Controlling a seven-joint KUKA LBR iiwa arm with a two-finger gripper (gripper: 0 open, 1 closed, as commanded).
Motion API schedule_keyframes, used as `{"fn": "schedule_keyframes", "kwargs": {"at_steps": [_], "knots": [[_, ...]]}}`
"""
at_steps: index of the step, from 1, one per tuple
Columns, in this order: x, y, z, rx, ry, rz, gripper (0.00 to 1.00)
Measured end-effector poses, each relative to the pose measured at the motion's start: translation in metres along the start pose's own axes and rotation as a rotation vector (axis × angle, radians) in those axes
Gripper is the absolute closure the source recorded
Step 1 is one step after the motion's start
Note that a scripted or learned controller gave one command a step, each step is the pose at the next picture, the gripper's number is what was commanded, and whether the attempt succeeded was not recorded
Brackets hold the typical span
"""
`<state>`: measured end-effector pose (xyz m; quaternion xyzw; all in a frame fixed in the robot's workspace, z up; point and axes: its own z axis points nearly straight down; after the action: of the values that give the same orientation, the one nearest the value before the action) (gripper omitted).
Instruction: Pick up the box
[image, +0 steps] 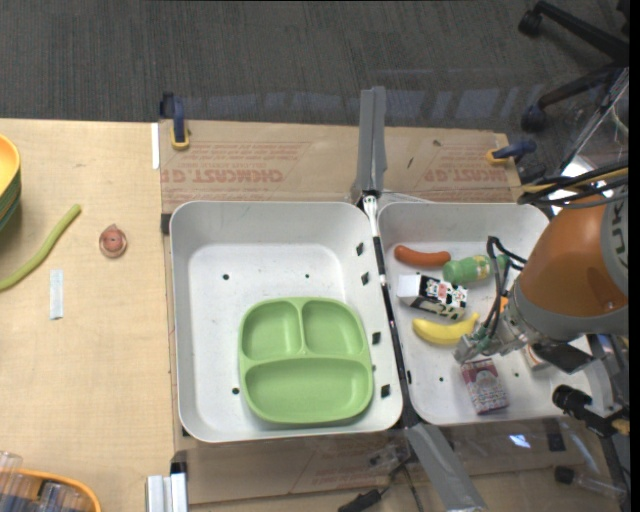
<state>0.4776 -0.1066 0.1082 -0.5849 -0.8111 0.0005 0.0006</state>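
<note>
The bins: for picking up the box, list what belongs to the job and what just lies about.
Job: gripper; box in the right bin.

Lying about: banana, hot dog, green bottle, cow-print carton, green tray.

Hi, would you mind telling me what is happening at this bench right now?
A grey and orange robot arm reaches into the right bin, its hand low between a banana and a small reddish box. The box lies on the bin floor, not lifted. A hot dog, a green bottle and a cow-print carton lie nearby. The left bin holds a green divided plate.
</note>
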Motion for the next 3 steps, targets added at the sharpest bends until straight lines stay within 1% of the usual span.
{"fn": "schedule_keyframes", "kwargs": {"at_steps": [1,2,3], "knots": [[0.000,0.000,0.000,0.000,0.000,-0.001,0.00],[-0.044,-0.016,-0.009,0.000,-0.001,0.116,0.00],[0.007,0.002,0.018,0.001,0.001,0.138,0.00]]}}
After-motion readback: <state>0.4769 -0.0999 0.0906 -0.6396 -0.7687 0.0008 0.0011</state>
